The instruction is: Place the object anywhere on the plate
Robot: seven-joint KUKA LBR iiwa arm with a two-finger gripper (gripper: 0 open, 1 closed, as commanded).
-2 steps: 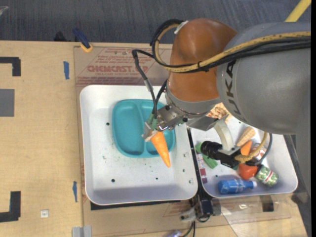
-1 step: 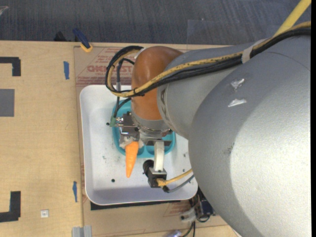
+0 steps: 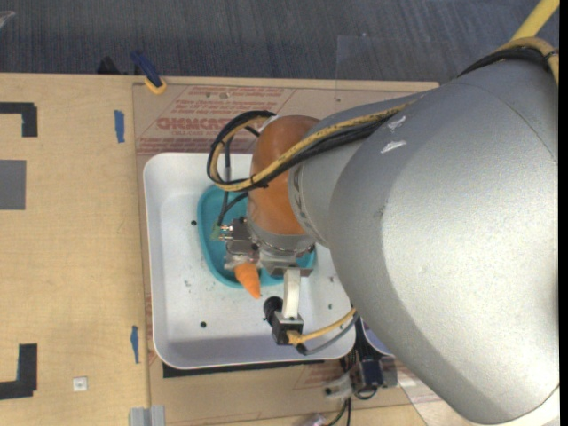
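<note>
- The arm (image 3: 444, 238) sits nearest you and blocks most of the right side; it reaches in from the right and bends down over the bin (image 3: 173, 264), so everything under its wrist is hidden from you.
- Below the orange band (image 3: 280, 180) the gripper (image 3: 253, 269) points down at the plate's lower edge. You cannot tell whether it is wide, narrow or clamped on anything, since the wrist covers it.
- The object (image 3: 248, 280), a small orange piece, pokes out just under the gripper. It lies across the plate's lower rim, partly over the bin floor.
- The plate (image 3: 213, 238), teal, rests on the bin floor toward its middle, mostly under the wrist.
- Judge this as the placing step: the object is at the plate but only marginally on it, so a release here risks it tipping off onto the bin.
</note>
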